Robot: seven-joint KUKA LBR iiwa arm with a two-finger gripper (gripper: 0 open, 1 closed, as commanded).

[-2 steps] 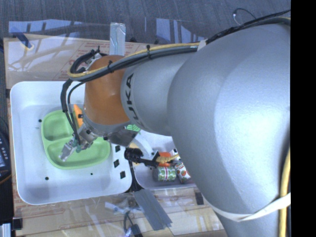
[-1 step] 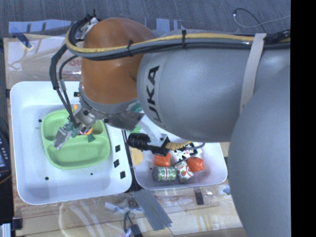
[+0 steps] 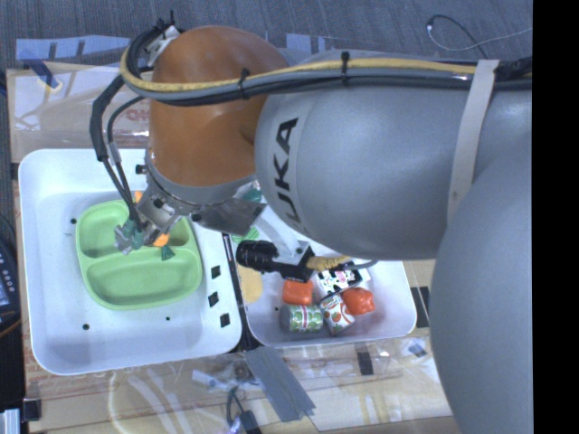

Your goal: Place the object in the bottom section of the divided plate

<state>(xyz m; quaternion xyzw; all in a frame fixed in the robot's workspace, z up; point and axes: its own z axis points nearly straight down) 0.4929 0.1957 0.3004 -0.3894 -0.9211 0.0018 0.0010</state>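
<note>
The worktop (image 3: 163, 391) is pale brown board, patched with clear film and a strip of grey tape (image 3: 280, 385) near its front edge. Behind it lies blue-grey carpet (image 3: 271, 3), with a thin loop of wire (image 3: 452, 30) on it. Two white bins sit side by side on the board.

The arm (image 3: 380, 179) fills much of the view. On its grey shell the letters "UKA" (image 3: 285, 172) read sideways, the start of the word hidden.

In the left bin (image 3: 54, 333) rests a green divided plate (image 3: 136, 287): two small sections at the top and one wide section at the bottom. The gripper (image 3: 136, 233) hangs over the ridge between the upper sections, and from this angle it cannot be told whether it is open or closed. Just beside its tip a small orange piece (image 3: 161, 239) lies in the upper right section, close to the ridge. A dark green scrap (image 3: 167, 253) sits just below it, at the ridge above the bottom section.

The right bin (image 3: 393, 319) holds a green-labelled can (image 3: 303, 318), an orange block (image 3: 297, 291) and a reddish-orange lump (image 3: 359, 301); the can's print is too small to read.
</note>
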